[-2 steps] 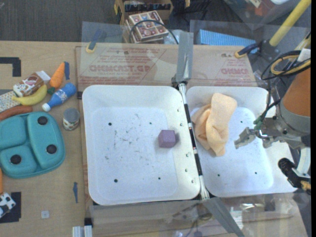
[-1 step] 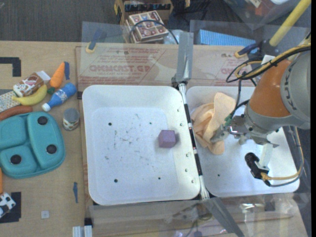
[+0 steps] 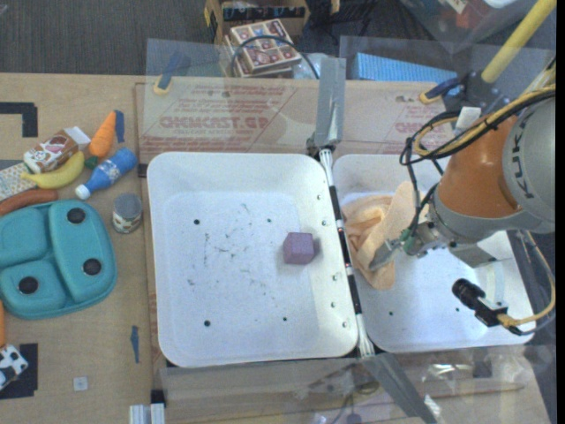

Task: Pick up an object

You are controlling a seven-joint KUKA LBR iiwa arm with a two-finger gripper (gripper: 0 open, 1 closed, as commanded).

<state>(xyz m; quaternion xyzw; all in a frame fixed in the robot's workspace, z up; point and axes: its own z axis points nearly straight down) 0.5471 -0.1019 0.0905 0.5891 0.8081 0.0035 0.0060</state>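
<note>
A small purple cube [image 3: 299,248] lies alone near the right side of the left bin [image 3: 177,184]. In the right bin [image 3: 424,325] a crumpled yellow-orange cloth [image 3: 375,223] rests against the left wall. My gripper [image 3: 388,253] hangs low over the cloth's lower right part, its grey fingers [image 3: 385,255] pointing left and down onto the fabric. The orange-banded wrist covers the bin's upper right area. Whether the cloth is pinched between the fingers is not clear from here.
Left of the bins lie a teal divided tray [image 3: 53,259], a small tin [image 3: 127,212], a blue bottle [image 3: 108,173], a banana [image 3: 55,175] and a carrot [image 3: 106,133]. A cardboard sheet [image 3: 229,117] stands behind the left bin.
</note>
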